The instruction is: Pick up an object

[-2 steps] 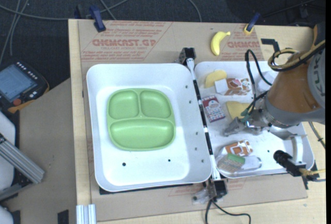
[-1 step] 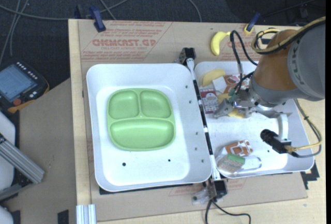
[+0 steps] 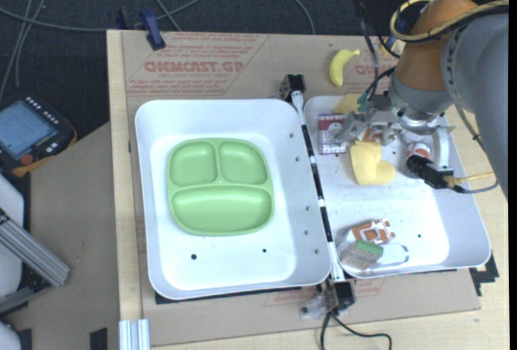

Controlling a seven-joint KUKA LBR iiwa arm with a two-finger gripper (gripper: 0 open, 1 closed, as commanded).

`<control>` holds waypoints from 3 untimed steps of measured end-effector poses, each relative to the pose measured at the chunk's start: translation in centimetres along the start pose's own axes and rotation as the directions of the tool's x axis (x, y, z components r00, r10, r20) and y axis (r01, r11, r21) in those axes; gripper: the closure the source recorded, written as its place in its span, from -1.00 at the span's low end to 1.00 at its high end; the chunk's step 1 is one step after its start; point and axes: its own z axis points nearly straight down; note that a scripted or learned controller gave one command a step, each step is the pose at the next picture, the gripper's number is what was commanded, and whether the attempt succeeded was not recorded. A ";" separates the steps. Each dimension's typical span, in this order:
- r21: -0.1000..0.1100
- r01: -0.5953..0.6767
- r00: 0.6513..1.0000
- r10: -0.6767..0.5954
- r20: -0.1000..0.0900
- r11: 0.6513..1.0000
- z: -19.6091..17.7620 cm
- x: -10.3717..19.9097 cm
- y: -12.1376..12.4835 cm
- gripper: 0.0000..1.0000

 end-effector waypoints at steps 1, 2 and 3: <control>0.050 -0.007 1.000 0.007 -0.001 0.999 1.5 1.0 2.0 -1.00; 0.051 -0.004 1.000 0.004 -0.010 0.999 1.6 0.6 2.0 -1.00; 0.051 -0.003 1.000 0.004 -0.009 0.999 1.6 0.6 2.0 -1.00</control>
